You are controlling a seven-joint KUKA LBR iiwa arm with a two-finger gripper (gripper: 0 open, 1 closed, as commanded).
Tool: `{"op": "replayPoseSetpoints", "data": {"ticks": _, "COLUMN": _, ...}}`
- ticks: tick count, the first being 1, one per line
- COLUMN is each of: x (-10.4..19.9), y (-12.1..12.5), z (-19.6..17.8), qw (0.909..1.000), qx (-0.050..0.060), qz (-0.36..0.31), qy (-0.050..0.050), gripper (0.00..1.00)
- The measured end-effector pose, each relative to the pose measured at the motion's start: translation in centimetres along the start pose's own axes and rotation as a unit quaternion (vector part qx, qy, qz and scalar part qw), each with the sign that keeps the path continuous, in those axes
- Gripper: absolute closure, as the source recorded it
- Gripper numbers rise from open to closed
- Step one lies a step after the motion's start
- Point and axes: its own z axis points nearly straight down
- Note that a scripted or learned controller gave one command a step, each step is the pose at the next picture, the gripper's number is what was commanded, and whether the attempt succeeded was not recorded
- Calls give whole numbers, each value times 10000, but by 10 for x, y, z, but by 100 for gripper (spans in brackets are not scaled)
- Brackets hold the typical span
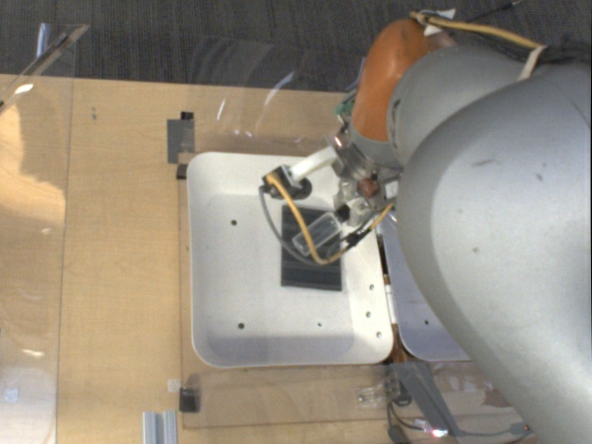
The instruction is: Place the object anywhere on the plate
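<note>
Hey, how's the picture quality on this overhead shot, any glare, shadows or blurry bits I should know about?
In the camera view, light is even and soft; the left bin carries a faint shadow along its near wall; clear panels on the bench catch pale streaks of glare; the arm looms large and slightly soft, hiding most of the right bin; the gripper over the dark plate looks cluttered.

Two shallow white bins, the left bin point(222, 331) and the partly hidden right bin point(416, 331), sit side by side on a wooden bench point(102, 276), with dark carpet point(185, 17) beyond the bench's far edge.
</note>
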Motion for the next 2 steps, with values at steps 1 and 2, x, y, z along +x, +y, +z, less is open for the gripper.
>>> {"op": "replayPoseSetpoints", "data": {"ticks": 1, "x": 40, "y": -49, "z": -2, "qw": 9946, "qx": -3, "qz": 1035, "qy": 7, "gripper": 100}}
{"op": "replayPoseSetpoints", "data": {"ticks": 2, "x": 80, "y": -76, "z": -13, "qw": 9983, "qx": -1, "qz": 588, "qy": 14, "gripper": 100}}
